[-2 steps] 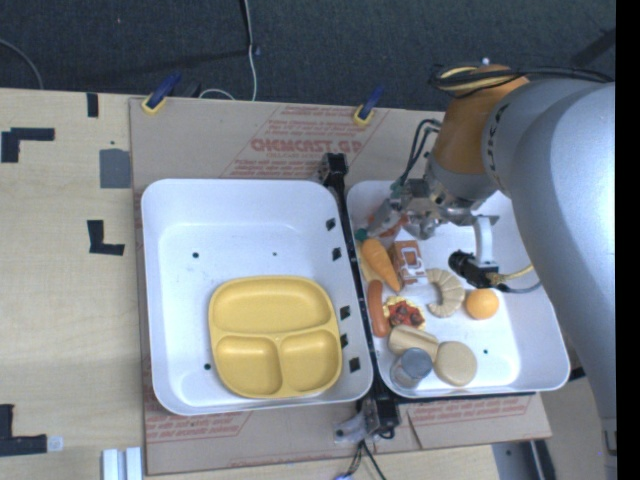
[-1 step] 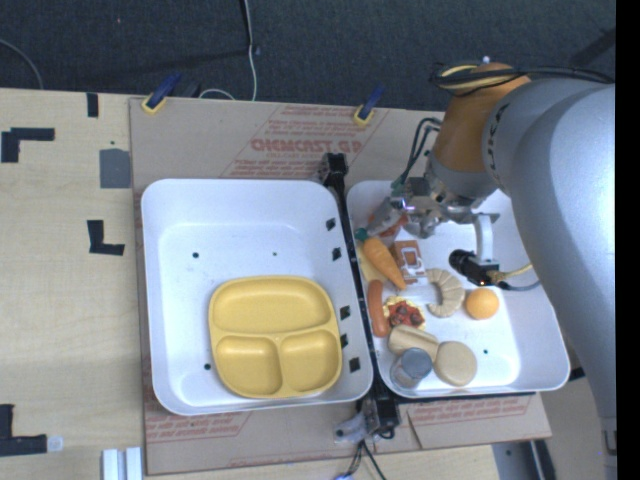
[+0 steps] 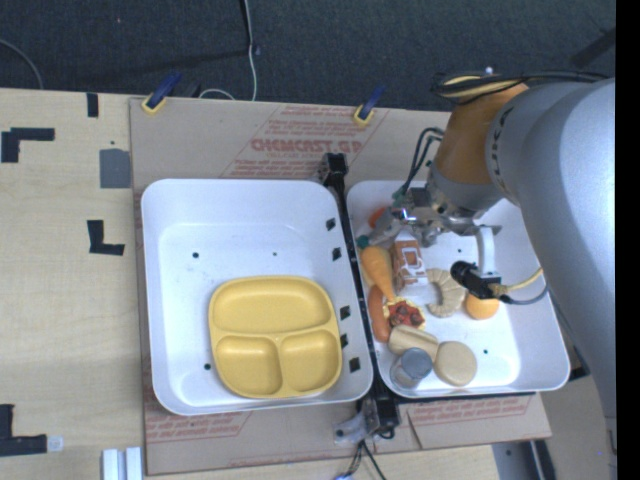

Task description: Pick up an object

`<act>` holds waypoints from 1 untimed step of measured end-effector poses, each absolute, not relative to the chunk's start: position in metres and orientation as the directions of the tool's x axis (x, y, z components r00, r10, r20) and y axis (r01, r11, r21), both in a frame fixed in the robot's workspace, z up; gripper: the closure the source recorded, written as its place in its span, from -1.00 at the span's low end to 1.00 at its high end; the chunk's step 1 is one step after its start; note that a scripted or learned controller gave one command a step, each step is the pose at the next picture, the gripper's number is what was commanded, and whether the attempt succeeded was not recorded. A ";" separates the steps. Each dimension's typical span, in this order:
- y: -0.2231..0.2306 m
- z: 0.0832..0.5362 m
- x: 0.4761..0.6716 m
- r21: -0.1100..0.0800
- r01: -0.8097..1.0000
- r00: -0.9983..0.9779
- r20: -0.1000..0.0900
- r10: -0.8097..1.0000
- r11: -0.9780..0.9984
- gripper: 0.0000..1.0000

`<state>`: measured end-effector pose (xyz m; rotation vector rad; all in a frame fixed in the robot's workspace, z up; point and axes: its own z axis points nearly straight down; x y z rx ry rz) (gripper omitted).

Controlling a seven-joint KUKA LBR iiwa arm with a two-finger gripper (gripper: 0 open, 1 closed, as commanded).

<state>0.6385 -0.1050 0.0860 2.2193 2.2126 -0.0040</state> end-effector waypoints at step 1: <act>-0.101 0.086 0.648 0.003 1.000 0.002 -0.012 1.000 -0.002 -1.00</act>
